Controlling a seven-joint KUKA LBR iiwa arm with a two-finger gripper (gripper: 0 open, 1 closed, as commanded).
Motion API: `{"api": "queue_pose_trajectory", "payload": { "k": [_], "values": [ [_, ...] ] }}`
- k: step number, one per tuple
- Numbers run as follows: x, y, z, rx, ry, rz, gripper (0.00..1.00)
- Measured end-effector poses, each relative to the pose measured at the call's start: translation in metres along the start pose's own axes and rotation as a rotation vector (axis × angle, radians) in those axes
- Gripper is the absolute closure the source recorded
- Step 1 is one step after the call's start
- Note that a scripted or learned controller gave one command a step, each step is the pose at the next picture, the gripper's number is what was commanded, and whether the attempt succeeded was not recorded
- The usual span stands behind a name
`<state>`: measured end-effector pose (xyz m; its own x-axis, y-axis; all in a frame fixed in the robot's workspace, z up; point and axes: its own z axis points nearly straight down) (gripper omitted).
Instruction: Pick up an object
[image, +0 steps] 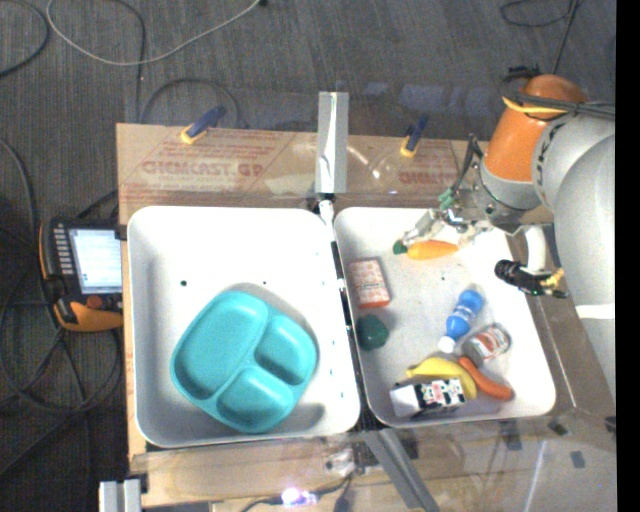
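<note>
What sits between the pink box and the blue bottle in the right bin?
Bare white bin floor, seen from the camera view; the dark green ball lies below that line.

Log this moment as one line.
hand over right bin, at carrot | grasp: unclear | left bin: teal tray

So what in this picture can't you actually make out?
- Gripper, camera view: too small and cluttered to tell whether it grips the toy carrot below it.
- White box: partly covered by the banana; label too small to read.
- Pink packet: print blurred.
- Handheld screen: text too small.
</note>
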<state>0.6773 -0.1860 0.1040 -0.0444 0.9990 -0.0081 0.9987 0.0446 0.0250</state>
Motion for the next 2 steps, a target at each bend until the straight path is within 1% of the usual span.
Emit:
{"api": "queue_pose_trajectory", "payload": {
  "k": [1,2],
  "values": [
    [-0.003,-0.006,-0.005,0.018,0.002,-0.012,0.0],
    [-0.004,-0.007,0.016,0.018,0.005,0.11,0.0]
  ]
}}
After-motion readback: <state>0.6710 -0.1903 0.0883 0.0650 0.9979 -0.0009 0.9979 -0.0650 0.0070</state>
